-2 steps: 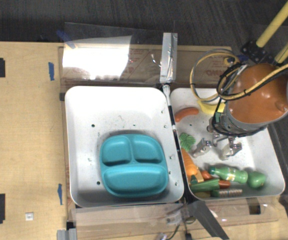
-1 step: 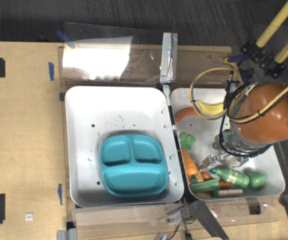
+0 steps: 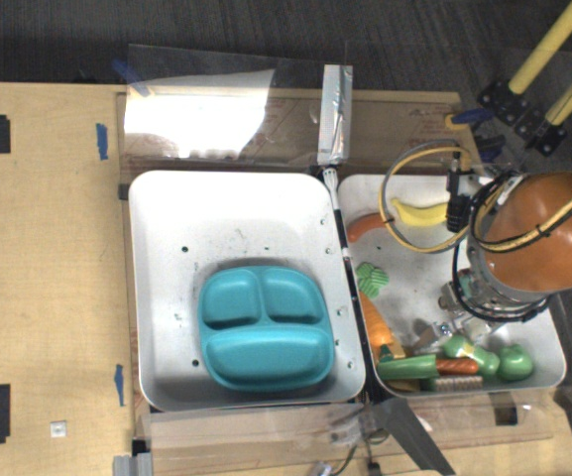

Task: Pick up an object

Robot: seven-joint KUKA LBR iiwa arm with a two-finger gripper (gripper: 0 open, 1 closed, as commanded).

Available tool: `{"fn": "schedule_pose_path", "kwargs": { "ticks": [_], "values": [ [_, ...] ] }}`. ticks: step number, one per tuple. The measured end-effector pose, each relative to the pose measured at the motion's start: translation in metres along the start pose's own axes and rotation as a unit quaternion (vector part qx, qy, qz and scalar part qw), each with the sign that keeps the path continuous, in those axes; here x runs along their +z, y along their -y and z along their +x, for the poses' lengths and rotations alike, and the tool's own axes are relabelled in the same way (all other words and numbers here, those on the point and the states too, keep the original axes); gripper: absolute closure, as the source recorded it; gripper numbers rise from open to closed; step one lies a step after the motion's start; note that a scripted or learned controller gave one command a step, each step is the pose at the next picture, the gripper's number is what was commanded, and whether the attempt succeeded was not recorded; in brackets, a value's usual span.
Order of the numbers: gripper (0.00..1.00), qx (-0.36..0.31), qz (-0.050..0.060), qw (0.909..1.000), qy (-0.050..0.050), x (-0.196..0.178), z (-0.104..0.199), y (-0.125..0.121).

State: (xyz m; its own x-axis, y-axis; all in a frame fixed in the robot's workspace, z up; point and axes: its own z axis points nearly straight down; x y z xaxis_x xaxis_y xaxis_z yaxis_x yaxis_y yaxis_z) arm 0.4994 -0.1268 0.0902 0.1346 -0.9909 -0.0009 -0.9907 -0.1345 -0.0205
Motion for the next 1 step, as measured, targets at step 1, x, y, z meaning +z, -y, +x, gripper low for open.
{"fn": "schedule_pose_path", "kwargs": {
  "ticks": [1],
  "values": [
    [0.00, 0.089, -0.003, 0.9960, 0.000, 0.0019, -0.0271, 0.0802]
  ]
}}
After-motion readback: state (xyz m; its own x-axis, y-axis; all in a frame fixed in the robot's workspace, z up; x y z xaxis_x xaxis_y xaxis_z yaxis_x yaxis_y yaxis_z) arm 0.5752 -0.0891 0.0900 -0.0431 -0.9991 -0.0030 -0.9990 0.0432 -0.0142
